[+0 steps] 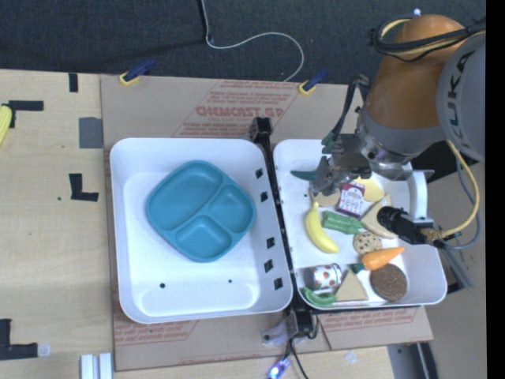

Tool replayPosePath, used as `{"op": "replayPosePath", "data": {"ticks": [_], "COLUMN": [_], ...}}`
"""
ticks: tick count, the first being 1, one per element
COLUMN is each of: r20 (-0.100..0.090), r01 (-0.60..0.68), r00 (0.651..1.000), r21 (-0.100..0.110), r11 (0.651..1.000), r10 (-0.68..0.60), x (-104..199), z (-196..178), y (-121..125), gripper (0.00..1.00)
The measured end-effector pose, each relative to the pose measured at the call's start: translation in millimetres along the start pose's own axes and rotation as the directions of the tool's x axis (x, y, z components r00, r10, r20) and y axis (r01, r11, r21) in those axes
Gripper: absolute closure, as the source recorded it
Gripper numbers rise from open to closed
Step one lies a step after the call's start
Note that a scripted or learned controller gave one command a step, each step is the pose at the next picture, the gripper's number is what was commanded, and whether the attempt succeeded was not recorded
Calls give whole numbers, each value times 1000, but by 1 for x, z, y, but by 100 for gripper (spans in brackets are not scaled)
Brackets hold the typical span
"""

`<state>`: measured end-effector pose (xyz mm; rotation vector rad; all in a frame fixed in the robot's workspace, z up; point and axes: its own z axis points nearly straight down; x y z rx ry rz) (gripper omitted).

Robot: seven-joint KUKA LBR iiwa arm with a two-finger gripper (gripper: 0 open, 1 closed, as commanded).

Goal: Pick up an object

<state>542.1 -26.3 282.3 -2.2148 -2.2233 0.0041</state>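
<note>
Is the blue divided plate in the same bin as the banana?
No: the blue divided plate lies in the left bin, while the banana lies in the right bin among the other toy foods.

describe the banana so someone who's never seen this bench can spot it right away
Look at the right-hand white bin, the one crowded with toy food. The banana lies near that bin's left wall, just below the end effector. It is the only curved, plain yellow piece; the green item beside it is straight.
</note>
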Motion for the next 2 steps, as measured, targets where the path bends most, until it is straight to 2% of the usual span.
{"op": "replayPosePath", "data": {"ticks": [1,2], "r20": [0,-1], "r01": [3,-2], "r00": [1000,1000], "r21": [1,-14], "r11": [1000,1000], "r10": [-3,2], "x": [73,59], "z": [25,-107], "y": [-18,-59], "gripper": [100,100]}}
